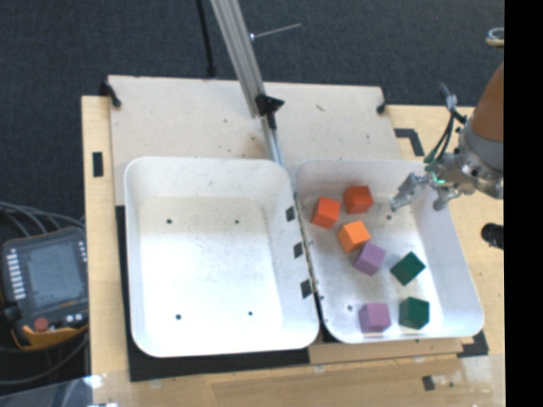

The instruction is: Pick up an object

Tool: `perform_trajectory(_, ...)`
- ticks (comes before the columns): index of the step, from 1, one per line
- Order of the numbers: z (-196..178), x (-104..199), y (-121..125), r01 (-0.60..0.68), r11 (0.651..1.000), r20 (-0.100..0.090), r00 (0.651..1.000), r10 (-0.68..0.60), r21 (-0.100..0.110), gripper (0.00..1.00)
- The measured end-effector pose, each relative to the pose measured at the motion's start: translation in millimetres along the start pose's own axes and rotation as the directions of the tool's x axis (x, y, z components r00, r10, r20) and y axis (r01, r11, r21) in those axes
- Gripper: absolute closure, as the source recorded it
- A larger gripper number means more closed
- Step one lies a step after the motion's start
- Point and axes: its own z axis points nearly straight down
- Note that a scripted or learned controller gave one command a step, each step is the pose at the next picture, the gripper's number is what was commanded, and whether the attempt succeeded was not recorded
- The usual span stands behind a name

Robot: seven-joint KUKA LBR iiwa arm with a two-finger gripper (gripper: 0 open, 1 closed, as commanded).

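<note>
Blocks for picking lie in the right bin [462,299], seven in all, and your camera view looks down on them at a slant. Three orange blocks cluster toward the bin's far-left part: one [324,212] nearest the divider, one [358,199] just beyond it to the right, and one [353,235] a little nearer the camera. A purple block [369,259] touches that last orange block on its near-right side. A green block [407,268] sits just beside the purple one, tilted on the bin's floor. Along the near wall you find a second purple block [373,317] and a second green block [414,312], close together.

The claw [405,195] hangs over the far-right part of this bin, beside the orange cluster but apart from every block. You see nothing between its fingers; whether they are spread or pressed together cannot be told at this size. The arm [485,121] enters from the right, its orange band above the wrist.

The left bin [136,176] stands beside the right one on the worktop [195,108]. A slanted metal rail [237,45] crosses the far side, and a handheld control pendant [47,287] rests off the worktop at the left.
</note>
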Motion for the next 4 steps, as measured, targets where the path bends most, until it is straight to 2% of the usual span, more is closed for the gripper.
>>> perform_trajectory(1, -3.1, -0.2, 0.9, 0.002, 1.000, 0.002, 1.000, -0.002, -0.005, 0.00)
perform_trajectory(2, 47.2, 8.6, 0.2, 0.003, 1.000, 0.001, 1.000, -0.003, -0.001, 0.00)
perform_trajectory(3, 105.6, 3.0, 6.3, -0.001, 1.000, 0.002, 1.000, 0.001, -0.001, 0.00)
perform_trajectory(4, 126.6, 1.8, 7.2, -0.002, 1.000, 0.004, 1.000, 0.002, -0.005, 0.00)
